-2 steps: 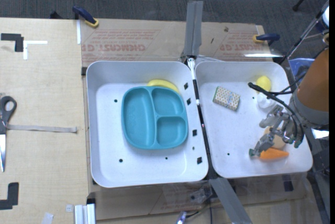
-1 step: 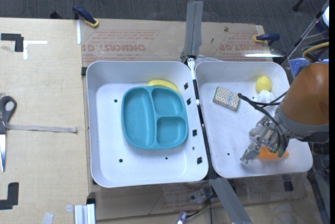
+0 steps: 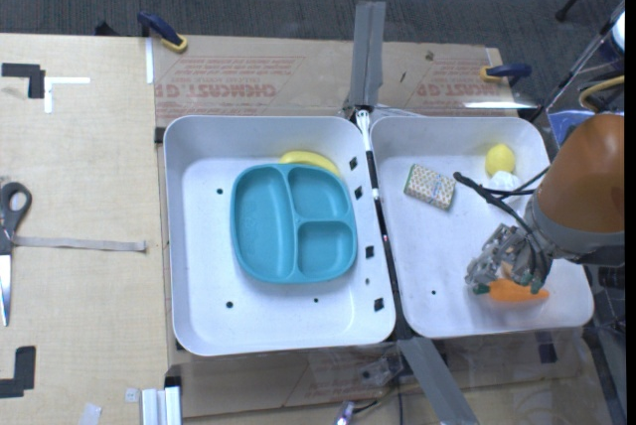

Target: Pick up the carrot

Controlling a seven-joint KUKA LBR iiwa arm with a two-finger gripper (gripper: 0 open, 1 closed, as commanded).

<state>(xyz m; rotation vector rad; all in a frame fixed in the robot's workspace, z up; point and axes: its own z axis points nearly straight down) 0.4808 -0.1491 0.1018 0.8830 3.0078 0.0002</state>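
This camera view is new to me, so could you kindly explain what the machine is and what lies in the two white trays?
One camera looks down at a slant on a bench. The grey and orange shape at the right is a robot arm, and its two-finger gripper is down in the right bin, right at the orange carrot it is meant to pick up. Whether it grips the carrot cannot be told. That bin also holds a patterned sponge and a yellow ball. The left bin holds a blue divided plate with something yellow behind it. Scissors lie at the far left of the bench.
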